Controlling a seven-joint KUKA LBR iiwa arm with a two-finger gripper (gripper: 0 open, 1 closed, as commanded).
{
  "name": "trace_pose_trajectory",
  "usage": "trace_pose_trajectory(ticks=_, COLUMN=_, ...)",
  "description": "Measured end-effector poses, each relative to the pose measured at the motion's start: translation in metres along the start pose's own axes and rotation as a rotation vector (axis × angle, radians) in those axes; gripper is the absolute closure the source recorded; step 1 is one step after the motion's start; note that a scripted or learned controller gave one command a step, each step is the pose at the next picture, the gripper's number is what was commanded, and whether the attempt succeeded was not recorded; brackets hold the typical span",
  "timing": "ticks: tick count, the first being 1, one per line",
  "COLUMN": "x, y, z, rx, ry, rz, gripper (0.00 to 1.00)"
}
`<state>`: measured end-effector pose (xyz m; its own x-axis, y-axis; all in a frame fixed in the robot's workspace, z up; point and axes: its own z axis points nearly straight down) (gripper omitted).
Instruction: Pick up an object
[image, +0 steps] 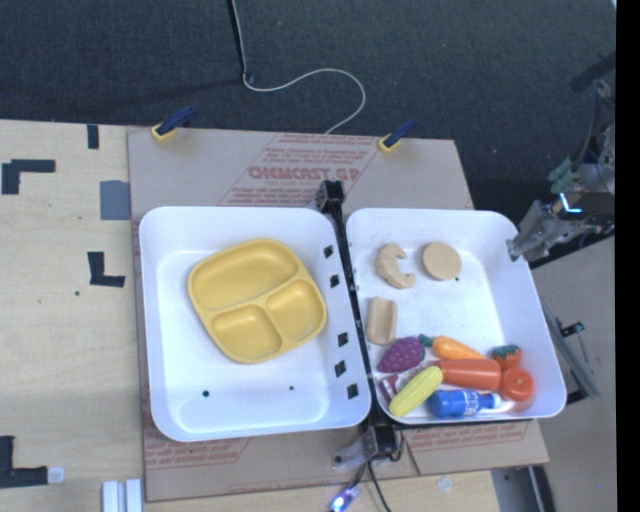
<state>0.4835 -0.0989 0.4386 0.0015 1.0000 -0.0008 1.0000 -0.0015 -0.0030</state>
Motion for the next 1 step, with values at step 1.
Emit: trace_pose_trajectory(ticks=1, x=-0.0416, y=0.0000, z=0.0301, rx=0.001, ry=0.000, rz=0.002, gripper=1.00)
